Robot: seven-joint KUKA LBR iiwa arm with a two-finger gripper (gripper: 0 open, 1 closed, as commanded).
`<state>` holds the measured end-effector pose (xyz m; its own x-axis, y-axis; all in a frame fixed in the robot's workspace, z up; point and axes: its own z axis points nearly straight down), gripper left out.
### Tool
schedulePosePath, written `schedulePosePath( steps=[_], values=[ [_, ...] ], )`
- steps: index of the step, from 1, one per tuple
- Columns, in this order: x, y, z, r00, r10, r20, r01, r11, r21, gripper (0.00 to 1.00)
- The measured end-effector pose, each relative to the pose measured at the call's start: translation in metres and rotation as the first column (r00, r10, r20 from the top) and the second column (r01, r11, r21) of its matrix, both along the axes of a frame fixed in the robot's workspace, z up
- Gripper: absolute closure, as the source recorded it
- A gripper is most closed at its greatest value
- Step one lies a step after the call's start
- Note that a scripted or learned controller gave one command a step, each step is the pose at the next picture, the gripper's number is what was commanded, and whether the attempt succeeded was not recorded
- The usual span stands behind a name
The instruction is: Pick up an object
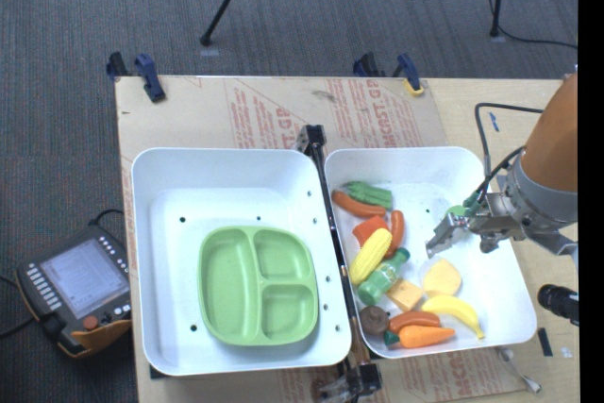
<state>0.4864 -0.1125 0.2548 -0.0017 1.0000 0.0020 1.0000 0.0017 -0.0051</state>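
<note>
My gripper (464, 239) hangs over the right part of the right bin (491, 167), with its fingers spread and nothing between them. Its left finger (440, 238) points down toward a pale yellow round piece (442, 278). Toy food lies in this bin: a corn cob (371, 255), a green bottle (380, 280), a banana (455, 309), a cheese block (406, 294), a carrot (422, 336), a red chili (397, 226), a green vegetable (370, 194) and a brown piece (374, 319).
The left bin (160, 175) holds a green three-part plate (257, 284). A pendant with a screen (77, 283) lies off the bench at the left. Blue clamps (148, 75) grip the bench's far edge. Cables (491, 123) run along the right.
</note>
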Motion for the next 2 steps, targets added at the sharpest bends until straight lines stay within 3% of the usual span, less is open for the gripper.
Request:
schedulePosePath(
  steps=[1,2],
  values=[
    [0.094,0.031,-0.114,0.998,-0.067,0.001,0.067,0.998,-0.001,0.00],
    [0.113,0.028,-0.163,1.000,-0.024,0.006,0.024,1.000,0.002,0.00]
  ],
)
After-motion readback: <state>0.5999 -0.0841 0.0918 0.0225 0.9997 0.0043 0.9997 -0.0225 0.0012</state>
